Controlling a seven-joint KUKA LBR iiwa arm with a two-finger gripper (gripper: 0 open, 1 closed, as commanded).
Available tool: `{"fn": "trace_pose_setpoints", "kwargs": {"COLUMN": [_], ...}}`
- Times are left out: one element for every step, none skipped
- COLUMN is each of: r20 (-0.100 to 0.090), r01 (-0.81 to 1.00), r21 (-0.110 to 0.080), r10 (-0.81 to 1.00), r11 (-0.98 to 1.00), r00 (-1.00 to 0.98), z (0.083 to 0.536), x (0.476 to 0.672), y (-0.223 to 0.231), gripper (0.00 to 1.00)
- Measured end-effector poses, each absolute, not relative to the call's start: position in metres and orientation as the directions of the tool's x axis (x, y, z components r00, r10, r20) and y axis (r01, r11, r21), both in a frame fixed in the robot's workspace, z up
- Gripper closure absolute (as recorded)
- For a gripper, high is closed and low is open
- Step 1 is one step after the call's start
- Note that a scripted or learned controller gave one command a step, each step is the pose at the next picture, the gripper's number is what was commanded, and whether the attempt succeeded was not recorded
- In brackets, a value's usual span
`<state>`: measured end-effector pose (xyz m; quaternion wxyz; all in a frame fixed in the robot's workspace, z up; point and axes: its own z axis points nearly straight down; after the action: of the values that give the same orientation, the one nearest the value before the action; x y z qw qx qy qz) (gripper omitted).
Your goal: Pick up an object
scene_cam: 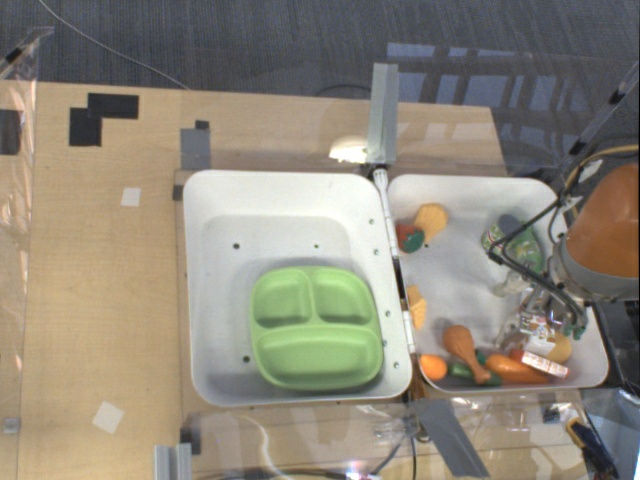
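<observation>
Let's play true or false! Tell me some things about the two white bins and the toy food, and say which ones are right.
1. The green plate sits in the left bin. True.
2. The green plate has three sections. True.
3. The toy drumstick lies on the green plate. False: it lies in the right bin, near the front edge.
4. The robot's hand is over the left bin. False: it is over the right bin, at its right side.
5. A toy carrot lies in the right bin. True.
</observation>
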<state>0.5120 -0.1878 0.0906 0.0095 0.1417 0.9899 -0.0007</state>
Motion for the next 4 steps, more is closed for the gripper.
{"fn": "trace_pose_setpoints", "kwargs": {"r20": [-0.037, -0.017, -0.015, -0.016], "r01": [0.274, 0.354, 0.044, -0.169], "r21": [0.001, 0.003, -0.003, -0.006], "r10": [0.274, 0.354, 0.044, -0.169], "r11": [0.962, 0.935, 0.999, 0.986], "r00": [-0.961, -0.935, -0.999, -0.986], "z": [0.105, 0.091, 0.187, 0.091], "x": [0.517, 0.558, 0.528, 0.571], "y": [-0.188, -0.160, -0.182, -0.155], "gripper": [1.00, 1.00, 1.00, 1.00]}}
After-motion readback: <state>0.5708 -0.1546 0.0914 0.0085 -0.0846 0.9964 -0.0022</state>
